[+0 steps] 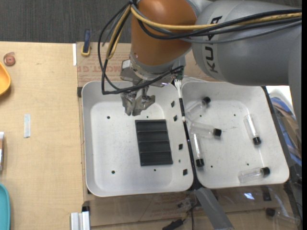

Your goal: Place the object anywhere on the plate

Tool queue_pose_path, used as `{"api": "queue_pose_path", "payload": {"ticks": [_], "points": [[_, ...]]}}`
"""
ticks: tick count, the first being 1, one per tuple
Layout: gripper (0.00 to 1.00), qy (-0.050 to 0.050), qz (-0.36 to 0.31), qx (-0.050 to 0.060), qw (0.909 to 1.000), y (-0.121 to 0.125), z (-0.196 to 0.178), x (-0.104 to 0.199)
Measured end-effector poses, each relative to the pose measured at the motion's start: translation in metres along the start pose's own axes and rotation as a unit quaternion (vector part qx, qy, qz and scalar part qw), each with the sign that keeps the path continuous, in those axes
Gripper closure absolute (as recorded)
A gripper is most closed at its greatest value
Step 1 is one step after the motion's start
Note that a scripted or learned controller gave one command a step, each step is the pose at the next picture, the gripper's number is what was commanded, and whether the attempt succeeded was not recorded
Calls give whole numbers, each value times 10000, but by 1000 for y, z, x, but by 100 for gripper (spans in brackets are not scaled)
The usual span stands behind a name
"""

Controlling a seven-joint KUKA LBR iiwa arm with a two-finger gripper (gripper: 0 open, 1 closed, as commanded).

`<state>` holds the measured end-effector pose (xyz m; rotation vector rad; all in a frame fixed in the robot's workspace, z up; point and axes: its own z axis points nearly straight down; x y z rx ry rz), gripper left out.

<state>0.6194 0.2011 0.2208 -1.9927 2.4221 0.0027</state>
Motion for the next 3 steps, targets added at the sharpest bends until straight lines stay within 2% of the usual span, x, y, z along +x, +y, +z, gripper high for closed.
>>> {"api": "queue_pose_path", "payload": {"ticks": [1, 2, 3], "points": [[100, -1, -95, -5, 10000, -1, 18, -17], [100, 5, -803, -16, 9968, 50, 63, -7], [100, -5, -2422, -5, 9702, 14, -18, -18]]}}
